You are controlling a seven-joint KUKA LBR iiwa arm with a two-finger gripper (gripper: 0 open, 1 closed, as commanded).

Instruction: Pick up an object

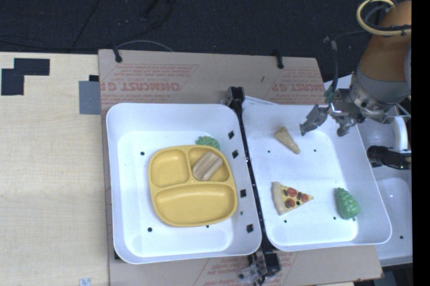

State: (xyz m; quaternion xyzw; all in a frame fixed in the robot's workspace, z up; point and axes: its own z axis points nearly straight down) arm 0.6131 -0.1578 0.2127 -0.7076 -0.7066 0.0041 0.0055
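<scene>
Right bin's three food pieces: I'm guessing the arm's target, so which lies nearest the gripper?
The plain tan wedge, at the bin's upper left, just left of the open gripper. The pizza slice and green piece lie farther down.

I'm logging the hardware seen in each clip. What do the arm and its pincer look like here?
The arm is grey with an orange band above the wrist, where a pale yellow cable loops. Its wrist is a rounded grey housing. The pincer below it is dark grey metal with two thin fingers and some wiring along its body.
</scene>
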